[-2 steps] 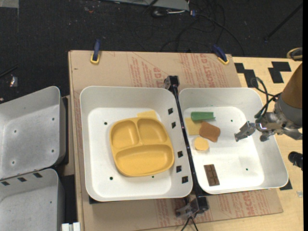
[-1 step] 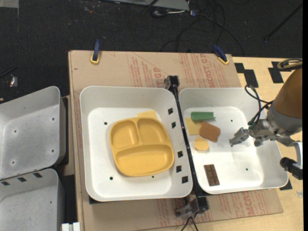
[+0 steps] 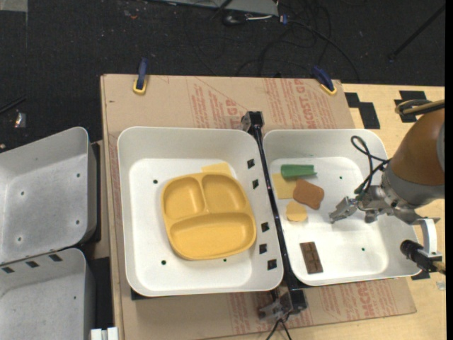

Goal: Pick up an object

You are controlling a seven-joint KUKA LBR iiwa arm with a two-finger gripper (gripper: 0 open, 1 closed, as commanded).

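Gripper (image 3: 342, 212) hangs low inside the right bin (image 3: 368, 264), its two fingers parted and nothing between them, tips pointing toward the divider between the bins. Taking the brown block (image 3: 308, 193) as the landmark, since it looks the likeliest thing to be picked:

Far to its left, in the other bin, lies a yellow divided plate (image 3: 209, 216), well apart from the action. Just to the block's left, touching or slightly under it, is a pale yellow flat piece (image 3: 284, 188). Above the block, near its upper left, a green bar (image 3: 297, 171) lies with its long axis across the bin. Just below the block, close to its lower left corner, sits a small tan round piece (image 3: 296, 214). Further below, near the bin's front wall, a dark brown slab (image 3: 310, 257) lies with its long axis running front to back.

To the block's right and a little lower come the open fingertips, near it but apart. So the block lies to the left of and slightly above the gripper, almost in line with where the fingers point. Its long axis seems to run slantwise from upper left to lower right, so I judge the fingers would need to straddle its shorter width. The tan round piece is about as near.
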